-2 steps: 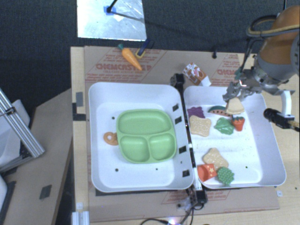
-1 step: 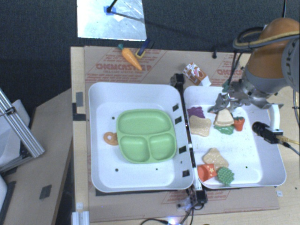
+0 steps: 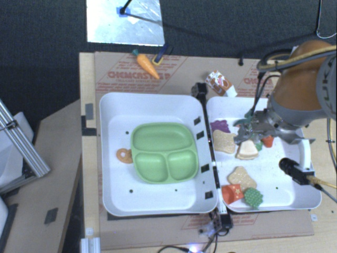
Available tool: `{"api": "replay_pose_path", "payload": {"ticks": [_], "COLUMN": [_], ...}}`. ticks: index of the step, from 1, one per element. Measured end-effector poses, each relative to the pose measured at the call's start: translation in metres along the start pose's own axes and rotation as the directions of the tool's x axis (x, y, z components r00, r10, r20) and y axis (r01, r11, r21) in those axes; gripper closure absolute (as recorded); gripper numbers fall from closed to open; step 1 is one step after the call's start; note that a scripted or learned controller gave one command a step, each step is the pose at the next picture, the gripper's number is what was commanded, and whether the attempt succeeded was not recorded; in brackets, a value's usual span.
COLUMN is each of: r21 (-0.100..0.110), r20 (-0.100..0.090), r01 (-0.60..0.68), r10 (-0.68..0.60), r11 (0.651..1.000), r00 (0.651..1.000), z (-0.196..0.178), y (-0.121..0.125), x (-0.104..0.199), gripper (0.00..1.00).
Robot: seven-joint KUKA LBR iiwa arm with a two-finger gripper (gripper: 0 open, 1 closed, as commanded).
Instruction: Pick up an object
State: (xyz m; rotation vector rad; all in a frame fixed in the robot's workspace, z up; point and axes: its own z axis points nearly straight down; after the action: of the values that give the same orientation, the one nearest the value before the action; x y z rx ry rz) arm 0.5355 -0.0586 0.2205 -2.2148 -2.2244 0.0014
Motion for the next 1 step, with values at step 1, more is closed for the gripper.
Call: {"api": "replay_pose_path", "payload": {"ticks": [1], "r21": [-0.005], "r20": [0.001], "r01": [0.002], "r10": [-0.002], "r11": [1.000], "r00": [1.000], "z": [0.0044], "y": [0.0163], "x": [-0.0011], "gripper": [1.00]}}
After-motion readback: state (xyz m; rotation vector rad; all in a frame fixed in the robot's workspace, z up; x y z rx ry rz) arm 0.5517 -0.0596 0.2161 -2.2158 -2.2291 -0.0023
